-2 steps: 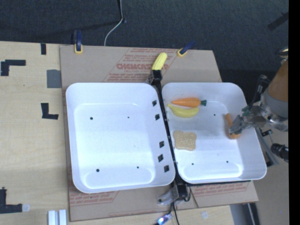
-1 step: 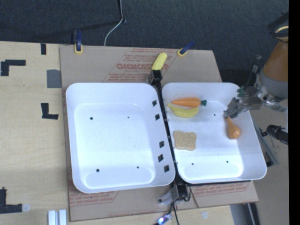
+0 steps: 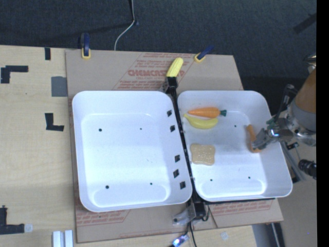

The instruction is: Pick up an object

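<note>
The right bin point(image 3: 231, 189) holds several objects. An orange carrot with a green top point(image 3: 204, 112) lies at its far left, touching a yellow banana point(image 3: 201, 122) just in front of it. A tan slice of bread point(image 3: 203, 154) lies flat nearer the front. A small orange-brown stick point(image 3: 251, 136) lies near the bin's right wall. My gripper point(image 3: 263, 140) reaches in over the right rim, with its tip right beside the lower end of that stick. Whether it touches the stick is unclear.
The left bin point(image 3: 123, 148) sits beside the right one, joined by a black clamp strip point(image 3: 177, 138). A yellow-handled clamp point(image 3: 174, 70) stands at the back between them. Both bins rest on a cardboard sheet point(image 3: 149, 71). The grey arm point(image 3: 303, 112) fills the right edge.
</note>
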### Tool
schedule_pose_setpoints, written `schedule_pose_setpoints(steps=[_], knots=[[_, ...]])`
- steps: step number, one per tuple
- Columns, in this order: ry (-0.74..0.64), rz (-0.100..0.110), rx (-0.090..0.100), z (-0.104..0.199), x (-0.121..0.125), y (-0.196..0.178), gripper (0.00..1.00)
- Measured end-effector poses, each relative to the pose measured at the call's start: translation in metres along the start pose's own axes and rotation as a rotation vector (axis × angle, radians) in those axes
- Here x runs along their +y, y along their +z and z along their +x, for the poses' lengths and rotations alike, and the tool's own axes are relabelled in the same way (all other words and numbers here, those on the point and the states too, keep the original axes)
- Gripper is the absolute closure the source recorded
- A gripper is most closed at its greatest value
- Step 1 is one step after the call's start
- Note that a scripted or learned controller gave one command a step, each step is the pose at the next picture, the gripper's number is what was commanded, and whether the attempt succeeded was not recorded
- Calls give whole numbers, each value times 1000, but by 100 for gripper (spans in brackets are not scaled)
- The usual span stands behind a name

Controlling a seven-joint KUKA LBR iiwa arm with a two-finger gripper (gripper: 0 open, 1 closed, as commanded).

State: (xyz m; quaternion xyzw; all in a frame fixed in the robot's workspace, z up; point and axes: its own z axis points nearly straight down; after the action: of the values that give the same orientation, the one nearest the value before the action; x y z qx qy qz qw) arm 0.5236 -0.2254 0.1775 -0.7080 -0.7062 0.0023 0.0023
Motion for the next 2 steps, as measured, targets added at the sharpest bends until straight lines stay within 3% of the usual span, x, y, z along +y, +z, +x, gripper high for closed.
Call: schedule_pose_setpoints(steps=[1, 2], knots=[[-14, -14, 1, 76, 71, -53, 100], [-10, -5, 2, 140, 40, -53, 100]])
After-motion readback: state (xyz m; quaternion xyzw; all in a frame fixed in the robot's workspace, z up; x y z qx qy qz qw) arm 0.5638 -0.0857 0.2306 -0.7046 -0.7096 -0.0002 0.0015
